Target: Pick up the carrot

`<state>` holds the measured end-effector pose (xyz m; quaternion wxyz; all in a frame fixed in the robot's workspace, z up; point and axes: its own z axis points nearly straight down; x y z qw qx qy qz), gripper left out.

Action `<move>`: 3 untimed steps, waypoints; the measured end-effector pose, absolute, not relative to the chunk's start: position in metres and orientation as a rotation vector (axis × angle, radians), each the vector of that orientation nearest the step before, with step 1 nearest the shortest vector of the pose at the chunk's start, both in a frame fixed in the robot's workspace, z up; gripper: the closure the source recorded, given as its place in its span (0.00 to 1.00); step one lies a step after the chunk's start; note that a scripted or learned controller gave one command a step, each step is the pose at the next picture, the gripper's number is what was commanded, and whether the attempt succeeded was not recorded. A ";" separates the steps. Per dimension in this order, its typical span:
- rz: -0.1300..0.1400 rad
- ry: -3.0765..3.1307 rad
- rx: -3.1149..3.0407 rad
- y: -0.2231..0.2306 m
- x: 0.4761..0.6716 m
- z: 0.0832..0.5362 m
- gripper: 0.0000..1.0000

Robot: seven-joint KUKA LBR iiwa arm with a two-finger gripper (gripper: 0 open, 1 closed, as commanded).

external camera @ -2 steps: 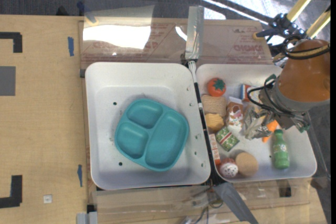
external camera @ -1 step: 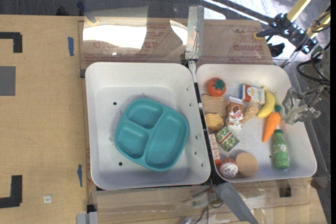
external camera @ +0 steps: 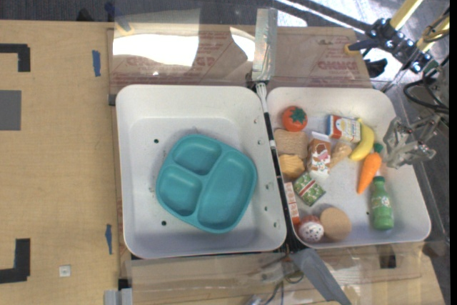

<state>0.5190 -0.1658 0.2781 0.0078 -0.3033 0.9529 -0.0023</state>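
- One fixed camera looks down at a slant on the surface (external camera: 50,153), from well above.
- It takes in both white bins, the left bin (external camera: 136,111) and the right bin (external camera: 407,203), whole.
- The end effector (external camera: 407,143) sits at the right bin's far right edge.

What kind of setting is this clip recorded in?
Probably a robotics lab bench rigged for pick trials: two white bins taped to cardboard, toy food such as the carrot and tomato, and a gripper at the right bin's edge.
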 end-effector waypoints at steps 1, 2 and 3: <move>-0.011 2.972 -0.943 -0.165 0.521 0.289 1.00; -0.011 2.843 -1.314 -0.217 0.509 0.363 1.00; -0.015 2.689 -1.602 -0.217 0.572 0.479 1.00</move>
